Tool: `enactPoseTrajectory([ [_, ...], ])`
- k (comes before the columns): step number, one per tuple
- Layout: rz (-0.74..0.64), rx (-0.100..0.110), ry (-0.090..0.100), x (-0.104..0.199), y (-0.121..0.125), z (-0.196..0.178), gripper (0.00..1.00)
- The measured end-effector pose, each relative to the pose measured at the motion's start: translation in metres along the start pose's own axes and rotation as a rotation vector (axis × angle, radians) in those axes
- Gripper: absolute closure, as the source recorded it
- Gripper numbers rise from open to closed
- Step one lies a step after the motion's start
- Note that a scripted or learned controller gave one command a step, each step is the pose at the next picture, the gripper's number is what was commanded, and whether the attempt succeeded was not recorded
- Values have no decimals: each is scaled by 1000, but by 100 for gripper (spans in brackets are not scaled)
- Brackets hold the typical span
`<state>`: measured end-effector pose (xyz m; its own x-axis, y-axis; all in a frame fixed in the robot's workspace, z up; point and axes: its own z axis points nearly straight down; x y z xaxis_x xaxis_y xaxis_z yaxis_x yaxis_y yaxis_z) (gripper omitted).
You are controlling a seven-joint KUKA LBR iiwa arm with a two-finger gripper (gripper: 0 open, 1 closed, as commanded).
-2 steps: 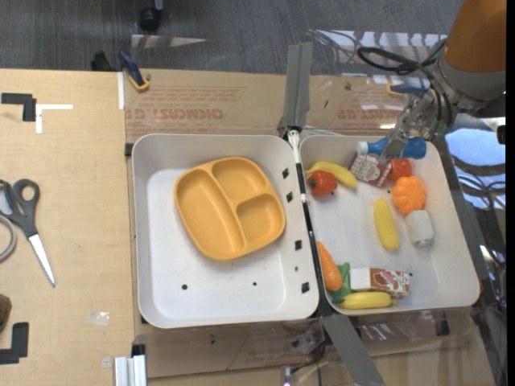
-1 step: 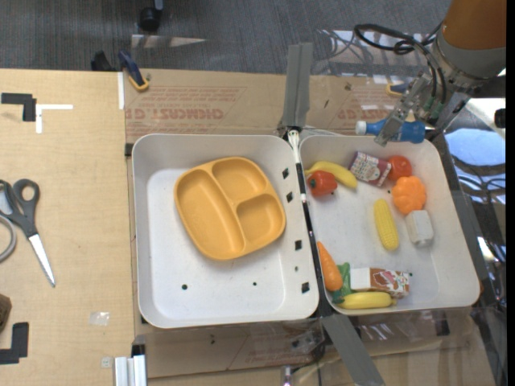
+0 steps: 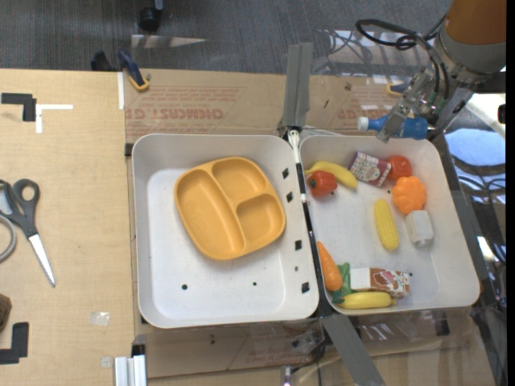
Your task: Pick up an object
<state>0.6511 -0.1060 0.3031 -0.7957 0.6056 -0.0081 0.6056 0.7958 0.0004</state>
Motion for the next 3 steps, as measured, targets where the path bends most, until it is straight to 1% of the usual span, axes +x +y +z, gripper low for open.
enactPoseTrajectory([
  [1, -6, 0, 7, 56, -54, 210, 100],
  [2, -117, -1, 6, 132, -101, 210, 100],
  [3, -31, 1, 5, 82, -116, -107, 100],
])
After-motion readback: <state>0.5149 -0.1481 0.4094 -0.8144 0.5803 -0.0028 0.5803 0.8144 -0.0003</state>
